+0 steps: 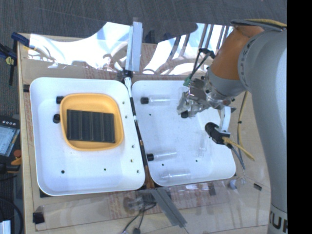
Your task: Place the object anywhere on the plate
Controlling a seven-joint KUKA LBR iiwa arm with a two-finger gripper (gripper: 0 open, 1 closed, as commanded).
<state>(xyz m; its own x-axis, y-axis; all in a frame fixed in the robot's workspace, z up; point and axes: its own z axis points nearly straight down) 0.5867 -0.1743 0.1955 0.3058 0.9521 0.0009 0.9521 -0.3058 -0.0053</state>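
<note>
The bench (73,71) carries two shallow white bins side by side. The grey arm (263,82), with its orange band (234,52) above the wrist, comes in from the right and leans over the right bin (219,167).

The left bin (41,179) holds a yellow plate (90,100) with rounded corners, sitting a little towards the bin's upper left. On the plate lies the object (91,125) – a dark, ridged rectangular block, flat in the plate's middle and well inside its rim.

The gripper (187,107) hangs over the upper right part of the right bin, well apart from the plate and the block. Whether the jaws are apart or together cannot be told – they are too small and cluttered here.

In the right bin lie two clear tubes with black caps, one near the upper left corner (144,100), one near the lower left (150,157).
</note>
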